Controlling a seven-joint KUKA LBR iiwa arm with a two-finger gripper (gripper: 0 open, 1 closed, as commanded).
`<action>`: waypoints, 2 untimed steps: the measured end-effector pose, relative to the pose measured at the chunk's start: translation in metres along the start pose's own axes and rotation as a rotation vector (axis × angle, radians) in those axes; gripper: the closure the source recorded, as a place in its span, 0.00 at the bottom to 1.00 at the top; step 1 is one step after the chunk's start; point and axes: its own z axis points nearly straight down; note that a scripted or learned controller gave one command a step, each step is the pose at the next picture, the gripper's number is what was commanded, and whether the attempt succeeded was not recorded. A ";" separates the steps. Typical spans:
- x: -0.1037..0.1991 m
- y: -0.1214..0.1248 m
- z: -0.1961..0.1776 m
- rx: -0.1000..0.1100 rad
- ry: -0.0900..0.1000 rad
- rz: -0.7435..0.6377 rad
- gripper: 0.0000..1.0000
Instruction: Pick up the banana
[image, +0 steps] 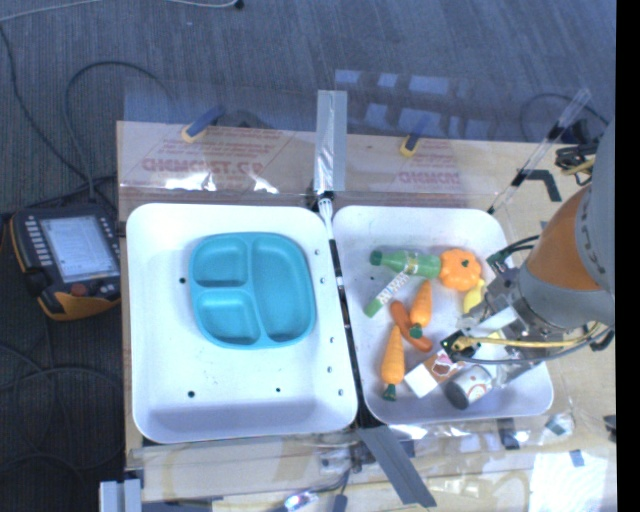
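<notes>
Lower right of frame, right bin (350, 300): carrot (393, 360) along the lower left, tip toward the bottom edge; beside it a small white-and-red box (420, 382) and a grey can (470, 385) on its side, partly under the gripper's cables.
Gripper (478, 325), lower right, low over the bin's right half; fingers lost among wiring and dark fittings, so open or closed cannot be told.
Banana (473, 297), right centre: a yellow sliver just left of the gripper, below the orange pepper (459, 268), mostly hidden by the wrist; contact with the gripper unclear.
Centre of right bin: second carrot (421, 302) upright, red sausage-like piece (409, 326) crossing its base, white tube (387, 293) slanting toward the divider.
Upper part of right bin: green bottle (408, 263) lying sideways, touching the pepper.
Left bin (150, 330), centre left: blue three-part tray (250, 288), its compartments bare.
Arm (578, 255), right edge, orange band showing, cut off by the frame.
Far left: teach pendant (63, 255) on the floor, cable trailing.
Top: cardboard (230, 155) under both bins, print unreadable.
</notes>
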 end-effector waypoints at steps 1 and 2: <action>0.000 -0.001 -0.008 0.003 -0.004 -0.001 1.00; -0.005 0.063 0.061 -0.001 0.015 -0.110 1.00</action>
